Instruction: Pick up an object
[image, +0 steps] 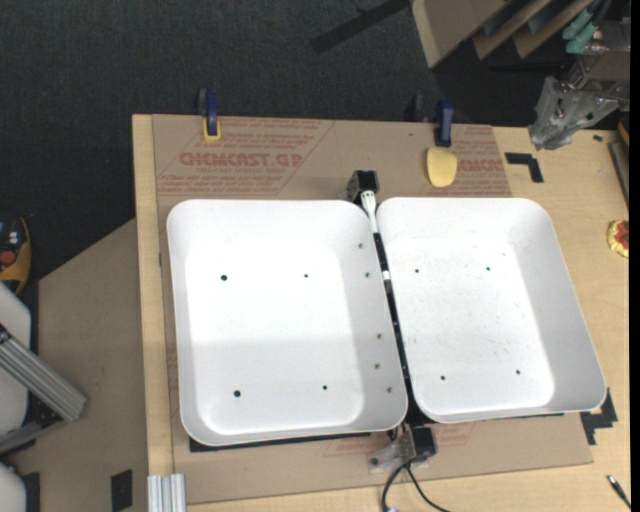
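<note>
Up at the far right corner, the gripper (572, 108) hangs beyond the brown board (160, 250), well apart from both bins; how far open it is, or whether it grips anything, I cannot tell. A small yellow object (441, 167) lies on the board just beyond the far rim of the right bin (562, 262), under a blue clamp (444, 122). The left bin (178, 262) sits alongside, inner rims nearly meeting
</note>
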